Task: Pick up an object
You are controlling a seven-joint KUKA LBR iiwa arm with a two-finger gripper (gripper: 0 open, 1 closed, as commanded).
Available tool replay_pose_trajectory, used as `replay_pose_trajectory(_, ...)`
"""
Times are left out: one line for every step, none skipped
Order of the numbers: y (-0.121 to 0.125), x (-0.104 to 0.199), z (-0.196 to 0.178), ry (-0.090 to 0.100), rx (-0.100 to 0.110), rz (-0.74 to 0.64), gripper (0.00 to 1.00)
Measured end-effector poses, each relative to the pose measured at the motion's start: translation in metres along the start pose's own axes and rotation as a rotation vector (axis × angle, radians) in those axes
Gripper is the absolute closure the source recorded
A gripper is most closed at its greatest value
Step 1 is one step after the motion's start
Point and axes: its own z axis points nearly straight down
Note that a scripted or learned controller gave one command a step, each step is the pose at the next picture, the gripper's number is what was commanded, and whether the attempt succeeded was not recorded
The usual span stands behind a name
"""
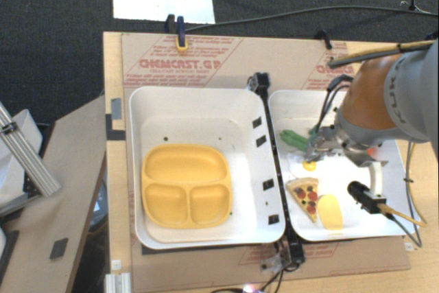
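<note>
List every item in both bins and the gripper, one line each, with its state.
Yellow tray: lying flat in the left bin, compartments up.
Green toy: lying in the right bin, beside the gripper.
Pizza slice: flat on the right bin's floor.
Yellow piece: lying next to the pizza slice.
Gripper: low in the right bin, above a small yellow item.

Bright even overhead light, glare on white bins [206, 103], soft shadows, slightly grainy focus
</note>
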Motion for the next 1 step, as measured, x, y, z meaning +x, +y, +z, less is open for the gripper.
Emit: replay_pose_trajectory(-0.0063, -0.0016, -0.0481, 0.003, 0.009, -0.001, 1.00)
